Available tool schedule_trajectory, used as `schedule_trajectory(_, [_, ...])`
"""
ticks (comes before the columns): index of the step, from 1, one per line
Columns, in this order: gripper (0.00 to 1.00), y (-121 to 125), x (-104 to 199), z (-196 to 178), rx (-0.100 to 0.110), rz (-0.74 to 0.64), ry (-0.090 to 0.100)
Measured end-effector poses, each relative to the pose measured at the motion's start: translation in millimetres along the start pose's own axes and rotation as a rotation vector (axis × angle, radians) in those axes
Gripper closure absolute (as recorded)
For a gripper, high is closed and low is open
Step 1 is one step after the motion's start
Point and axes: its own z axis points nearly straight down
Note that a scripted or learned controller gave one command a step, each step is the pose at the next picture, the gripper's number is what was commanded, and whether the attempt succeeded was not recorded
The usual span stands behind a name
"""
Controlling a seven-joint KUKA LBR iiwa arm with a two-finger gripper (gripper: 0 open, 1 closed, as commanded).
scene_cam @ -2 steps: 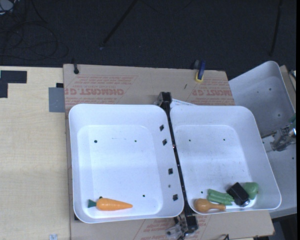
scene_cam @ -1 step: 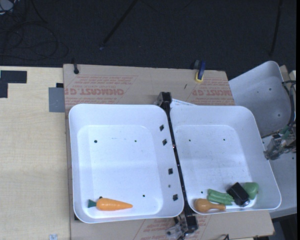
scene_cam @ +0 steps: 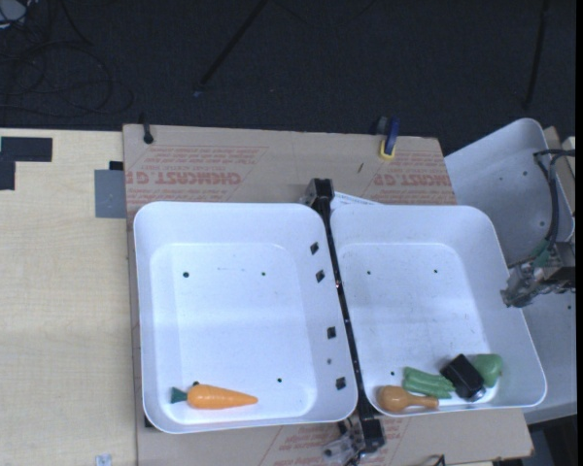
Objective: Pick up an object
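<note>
White bins [scene_cam: 233, 226], carrot [scene_cam: 219, 396] seemingly far from arm [scene_cam: 534, 282]

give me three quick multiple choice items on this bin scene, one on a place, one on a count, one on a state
1. Where does the carrot lie?
A. left bin, near front wall
B. right bin, centre
C. on the cardboard

2. How many things lie in the right bin?
A. one
B. four
C. seven

3. How does the black block sit?
A. alone, mid-bin
B. on the carrot
C. against the green pieces

Answers:
1 A, it lies by the left bin's front wall.
2 B, orange piece, green pod, black block, green piece.
3 C, it touches both green pieces.
</note>
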Motion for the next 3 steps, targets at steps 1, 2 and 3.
schedule_trajectory(1, [1.0,0,30,-1,0.001,-0.001,0.001])
schedule_trajectory(2, [1.0,0,65,-19,-0.001,0.0,-0.001])
schedule_trajectory(3, [1.0,0,106,-16,0.002,-0.001,0.0])
